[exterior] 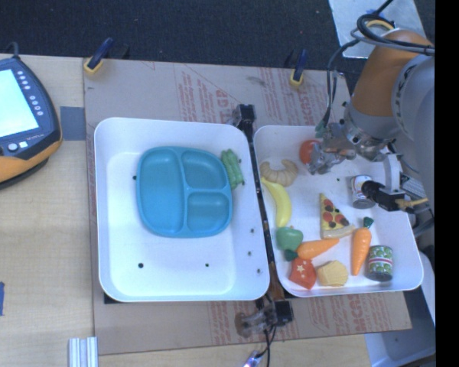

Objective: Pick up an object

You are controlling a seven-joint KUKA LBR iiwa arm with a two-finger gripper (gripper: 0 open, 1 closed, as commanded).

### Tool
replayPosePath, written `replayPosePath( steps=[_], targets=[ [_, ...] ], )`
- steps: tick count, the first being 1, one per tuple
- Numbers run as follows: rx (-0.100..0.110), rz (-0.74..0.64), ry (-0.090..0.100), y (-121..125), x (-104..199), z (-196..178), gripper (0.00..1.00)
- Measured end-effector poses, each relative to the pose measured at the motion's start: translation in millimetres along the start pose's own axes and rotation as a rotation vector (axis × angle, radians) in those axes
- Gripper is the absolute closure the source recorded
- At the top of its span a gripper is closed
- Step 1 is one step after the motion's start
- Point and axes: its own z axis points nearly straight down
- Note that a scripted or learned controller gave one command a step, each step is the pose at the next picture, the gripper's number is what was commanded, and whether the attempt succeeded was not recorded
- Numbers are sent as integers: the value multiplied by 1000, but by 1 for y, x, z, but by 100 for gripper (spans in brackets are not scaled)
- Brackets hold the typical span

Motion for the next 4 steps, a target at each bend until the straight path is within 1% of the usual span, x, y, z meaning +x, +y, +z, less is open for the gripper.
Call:
replayPosePath(
  steps=[1,2,3,4],
  targets=[
    [0,-1,0,0,0,0,0],
    [2,-2,0,0,0,-10,100],
    [2,-3,0,0,0,-10,0],
    [-37,5,-8,7,-42,16,0]
  ],
)
